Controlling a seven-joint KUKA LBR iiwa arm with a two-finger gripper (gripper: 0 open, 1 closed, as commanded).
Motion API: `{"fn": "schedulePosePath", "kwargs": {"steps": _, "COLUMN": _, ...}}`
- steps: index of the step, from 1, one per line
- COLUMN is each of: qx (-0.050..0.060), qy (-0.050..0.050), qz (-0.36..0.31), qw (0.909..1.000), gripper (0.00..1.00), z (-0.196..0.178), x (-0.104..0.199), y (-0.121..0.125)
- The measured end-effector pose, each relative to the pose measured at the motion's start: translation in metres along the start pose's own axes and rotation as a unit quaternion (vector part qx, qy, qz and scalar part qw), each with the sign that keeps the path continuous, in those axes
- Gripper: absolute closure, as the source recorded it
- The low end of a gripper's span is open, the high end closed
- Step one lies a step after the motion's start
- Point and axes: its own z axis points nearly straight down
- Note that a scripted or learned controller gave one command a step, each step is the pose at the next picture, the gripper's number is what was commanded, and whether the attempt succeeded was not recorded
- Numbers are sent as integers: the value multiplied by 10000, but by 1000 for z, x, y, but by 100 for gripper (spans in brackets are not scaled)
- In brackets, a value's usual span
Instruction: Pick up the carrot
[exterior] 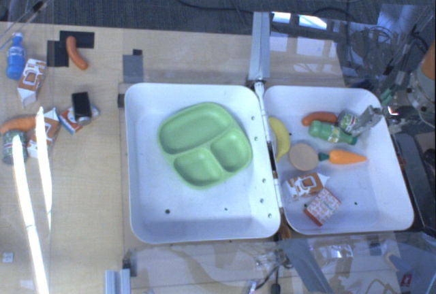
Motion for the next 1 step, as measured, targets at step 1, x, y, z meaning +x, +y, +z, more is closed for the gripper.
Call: {"fn": "schedulePosePath", "kwargs": {"steps": 1, "qx": -5, "qy": 2, "qz": -1238, "qw": 9923, "gripper": 0, "z": 131, "x": -10, "y": -23}}
